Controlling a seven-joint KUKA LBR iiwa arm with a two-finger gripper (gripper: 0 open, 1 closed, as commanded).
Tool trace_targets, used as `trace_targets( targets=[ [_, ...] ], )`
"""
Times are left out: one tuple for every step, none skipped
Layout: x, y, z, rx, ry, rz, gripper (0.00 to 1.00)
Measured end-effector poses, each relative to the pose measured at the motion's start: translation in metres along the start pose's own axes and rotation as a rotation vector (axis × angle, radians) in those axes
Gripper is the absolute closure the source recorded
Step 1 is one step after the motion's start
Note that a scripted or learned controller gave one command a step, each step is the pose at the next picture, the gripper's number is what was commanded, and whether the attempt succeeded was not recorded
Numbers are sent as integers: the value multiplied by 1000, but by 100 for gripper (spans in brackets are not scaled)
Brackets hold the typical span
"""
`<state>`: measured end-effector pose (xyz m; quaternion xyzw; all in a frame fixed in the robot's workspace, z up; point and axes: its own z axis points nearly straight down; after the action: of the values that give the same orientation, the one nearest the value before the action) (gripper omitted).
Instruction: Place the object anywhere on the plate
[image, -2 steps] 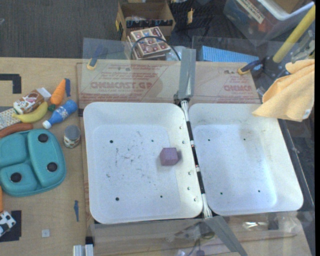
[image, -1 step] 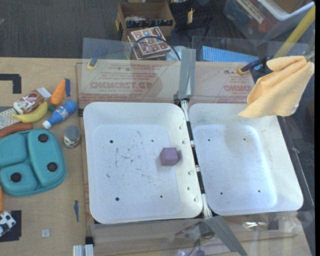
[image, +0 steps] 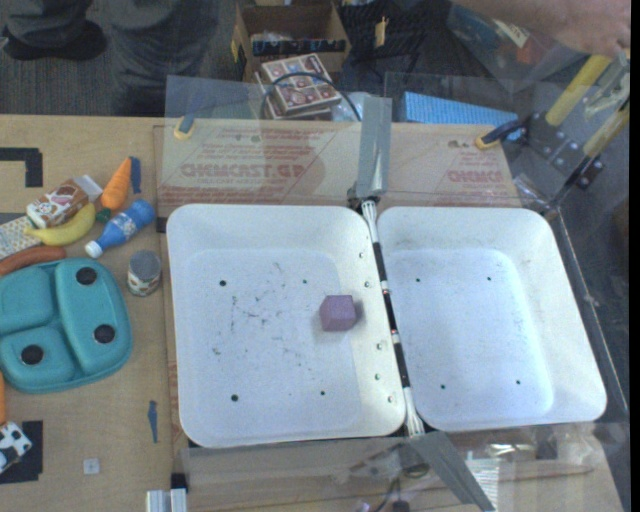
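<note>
two shallow white bins sit side by side on the bench, seen from above at a slant. the left bin (image: 200, 400) holds a small purple cube (image: 338, 312), which rests flat on the bin floor toward its right side, near the seam between the bins but apart from the wall. faint dark specks and scuffs mark the floor to the cube's left. the right bin (image: 560, 380) lies just beside it, its rim touching the left one along the middle seam.

left of the bins, on the wooden bench top, lies a teal divided plate (image: 60, 325) with three compartments, well apart from the cube. just above the plate lie toy foods: a yellow banana (image: 62, 228), an orange carrot (image: 118, 184), a small blue and white bottle (image: 120, 227) on its side, and a small grey can (image: 144, 272) standing upright near the plate's upper right edge.

as for the gripper, i cannot tell how its hand stands, nor whether it has hold of anything; the cube lies free in the bin.
</note>
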<state>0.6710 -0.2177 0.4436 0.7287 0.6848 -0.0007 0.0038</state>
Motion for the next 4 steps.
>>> trace_targets(
  targets=[
    [2, 2, -11, -5, -5, -5, 100],
    [3, 2, -11, -5, -4, -5, 0],
    [4, 4, -22, -9, -9, -9, 100],
    [5, 4, -21, -9, -8, -10, 0]
  ],
)
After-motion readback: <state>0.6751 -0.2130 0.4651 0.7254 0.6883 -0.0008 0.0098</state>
